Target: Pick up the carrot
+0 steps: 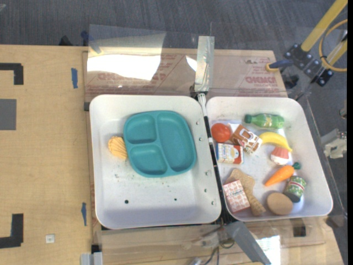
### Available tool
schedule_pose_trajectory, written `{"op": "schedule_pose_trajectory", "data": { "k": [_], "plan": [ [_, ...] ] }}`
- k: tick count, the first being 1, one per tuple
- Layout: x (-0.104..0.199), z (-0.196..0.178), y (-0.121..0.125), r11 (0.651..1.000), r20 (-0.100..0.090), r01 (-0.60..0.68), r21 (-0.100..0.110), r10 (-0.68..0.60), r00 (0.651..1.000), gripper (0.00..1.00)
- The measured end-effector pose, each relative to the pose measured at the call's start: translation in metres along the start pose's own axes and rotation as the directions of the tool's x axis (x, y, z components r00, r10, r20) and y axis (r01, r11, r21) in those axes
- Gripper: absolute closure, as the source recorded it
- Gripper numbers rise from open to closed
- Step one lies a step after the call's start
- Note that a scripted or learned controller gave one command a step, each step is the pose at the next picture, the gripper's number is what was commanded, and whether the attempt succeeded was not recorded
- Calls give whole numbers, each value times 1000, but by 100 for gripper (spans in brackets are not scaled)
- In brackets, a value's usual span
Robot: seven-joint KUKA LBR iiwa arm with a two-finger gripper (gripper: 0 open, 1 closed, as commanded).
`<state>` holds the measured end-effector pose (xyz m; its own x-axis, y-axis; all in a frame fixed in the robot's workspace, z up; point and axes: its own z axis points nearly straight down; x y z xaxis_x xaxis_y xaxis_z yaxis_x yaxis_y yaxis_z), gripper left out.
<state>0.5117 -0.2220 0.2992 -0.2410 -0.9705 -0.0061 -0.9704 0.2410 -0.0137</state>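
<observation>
Jaws' state: could not tell. No toy was lifted; all lay in the bins.

The carrot (pixel 280 175) lay in the right bin (pixel 319 170), toward its right side, tilted with the thick end up-right. It sat just below a red-and-white toy (pixel 280 157), just left of a green can (pixel 296 186), and above a brown oval toy (pixel 279 203). Also in that bin: banana (pixel 274 139), green bottle (pixel 265 120) along the far wall, tomato (pixel 221 132) near the divider, small carton (pixel 246 139), white packet (pixel 229 153), cracker (pixel 248 189) and pink box (pixel 236 196).

The left bin (pixel 160 195) held a teal divided plate (pixel 160 142), with a yellow shell-like piece (pixel 117 147) touching its left edge. Dark specks dotted the bin floor.

Both bins sat side by side on a tan counter (pixel 38 148) with black marks and blue tape bits. A clear plastic sheet (pixel 127 65) lay behind the bins. Grey carpet (pixel 165 10) was beyond, with a yellow-and-black frame (pixel 325 21) at the upper right.
</observation>
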Motion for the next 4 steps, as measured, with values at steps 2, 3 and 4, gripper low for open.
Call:
{"op": "schedule_pose_trajectory", "data": {
  "k": [2,3,4],
  "plan": [
    [-17,18,-63,940,3,340,0,-340,940,100],
    [-19,6,-65,942,5,337,7,-337,942,100],
    [-20,-5,-66,943,7,334,15,-334,943,100]
  ]
}}
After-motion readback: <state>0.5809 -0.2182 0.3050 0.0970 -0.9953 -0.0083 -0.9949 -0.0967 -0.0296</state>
